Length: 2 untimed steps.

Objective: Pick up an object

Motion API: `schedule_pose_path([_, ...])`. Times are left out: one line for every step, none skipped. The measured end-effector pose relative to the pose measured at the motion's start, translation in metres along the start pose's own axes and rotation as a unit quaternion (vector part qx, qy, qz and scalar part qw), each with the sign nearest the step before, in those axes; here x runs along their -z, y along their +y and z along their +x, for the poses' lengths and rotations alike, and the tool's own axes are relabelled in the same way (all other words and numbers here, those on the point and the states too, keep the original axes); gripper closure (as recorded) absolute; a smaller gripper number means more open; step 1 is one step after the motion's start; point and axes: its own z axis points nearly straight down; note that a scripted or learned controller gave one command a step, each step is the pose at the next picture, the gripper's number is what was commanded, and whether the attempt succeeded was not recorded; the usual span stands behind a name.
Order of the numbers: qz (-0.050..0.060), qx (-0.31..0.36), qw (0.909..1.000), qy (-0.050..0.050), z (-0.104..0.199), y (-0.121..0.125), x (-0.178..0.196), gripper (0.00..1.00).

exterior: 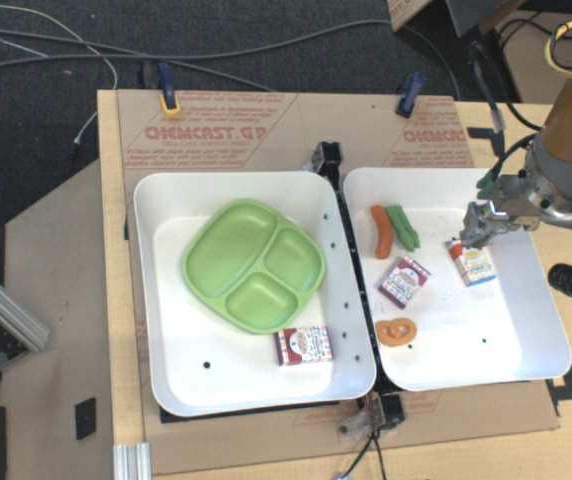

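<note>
My gripper (pixel 469 234) hangs low over the right bin (pixel 526 363), reaching in from the right. Its tip is directly above the upper end of a small red and white carton (pixel 478 268) that lies on the bin floor. Whether it touches the carton I cannot tell. To the left in the same bin lie an orange sausage-shaped piece (pixel 381 231), a green piece (pixel 403 226) beside it, a purple and white box (pixel 403 282) and an orange ring-shaped piece (pixel 397 332).
The left bin (pixel 161 368) holds a green divided plate (pixel 254 265) and a small red and white box (pixel 303 346) near its front. A black divider (pixel 349 268) runs between the bins. Cables and a cardboard box lie behind the bench.
</note>
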Motion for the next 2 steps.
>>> schedule_pose_path([0.0, 0.0, 1.0, 0.0, 0.0, 0.001, 0.03, 1.0])
schedule_pose_path([0.004, 0.0, 1.0, 0.001, 0.054, 0.0, 0.014, 1.0])
